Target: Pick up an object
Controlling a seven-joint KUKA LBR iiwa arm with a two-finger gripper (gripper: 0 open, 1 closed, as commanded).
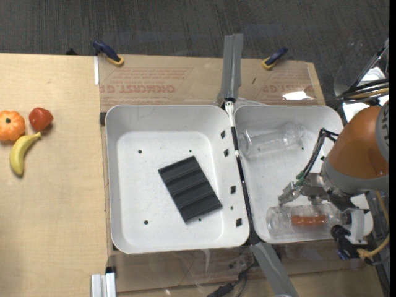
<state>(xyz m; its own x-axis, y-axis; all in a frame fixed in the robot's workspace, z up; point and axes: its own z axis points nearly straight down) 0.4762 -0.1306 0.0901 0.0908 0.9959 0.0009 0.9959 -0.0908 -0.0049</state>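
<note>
**Clear bottle under the pincer, right bin**

A pale wooden tabletop [55, 228] sits against dark carpet, with brown cardboard clamped under two white bins. On the far left of the wood lie an orange fruit [10, 127], a red fruit [41, 119] and a banana [21, 153], close together. The left bin [124, 228] holds a black ribbed slab [190, 189], lying flat and skewed.

In the right bin [260, 119] a clear plastic cup or bottle [272, 142] lies on its side near the far wall. Nearer the front wall lies a clear bottle with something orange-red inside [297, 220], also on its side. The pincer [296, 192] hangs just above this bottle's upper edge; whether it is open or closed I cannot tell, nor whether it touches.

The bottle is likely light, thin-walled and slick, so it may roll or squirt out under a squeeze. A hold across the middle of its body, square to its long axis, looks safest.
</note>
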